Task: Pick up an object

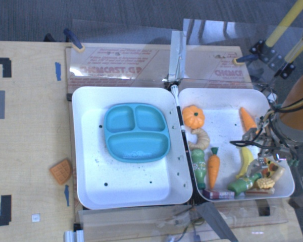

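gripper (260, 160) low in the right bin (224, 101) over its near right corner, finger state hard to tell, yellow curved banana (245, 161) just beside it, green toy (239, 186) and corn-like piece (266, 183) below, orange pumpkin (193, 116) at far left, blue plate (137, 132) in left bin (91, 150)

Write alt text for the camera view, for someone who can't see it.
The gripper hangs low over toy food in the right bin: a banana, carrots, a pumpkin. The left bin holds a blue divided plate.
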You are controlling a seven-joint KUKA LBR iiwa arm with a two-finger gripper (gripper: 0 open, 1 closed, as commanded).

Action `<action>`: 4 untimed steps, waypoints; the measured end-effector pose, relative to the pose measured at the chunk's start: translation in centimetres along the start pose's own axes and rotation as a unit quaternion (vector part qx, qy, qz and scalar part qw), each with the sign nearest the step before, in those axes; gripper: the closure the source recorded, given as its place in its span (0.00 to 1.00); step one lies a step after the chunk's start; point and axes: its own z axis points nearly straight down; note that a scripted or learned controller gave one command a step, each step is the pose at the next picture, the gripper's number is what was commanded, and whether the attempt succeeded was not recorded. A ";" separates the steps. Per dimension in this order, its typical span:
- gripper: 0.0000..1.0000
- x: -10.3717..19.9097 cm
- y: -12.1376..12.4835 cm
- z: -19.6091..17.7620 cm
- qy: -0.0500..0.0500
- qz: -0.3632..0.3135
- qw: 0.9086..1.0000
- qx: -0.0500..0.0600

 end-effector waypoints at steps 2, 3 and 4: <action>0.00 -5.7 9.5 3.0 -0.004 -0.053 0.999 0.000; 0.00 1.3 6.4 2.7 -0.012 -0.059 0.998 0.003; 0.00 1.3 8.6 2.9 -0.007 -0.072 0.997 0.004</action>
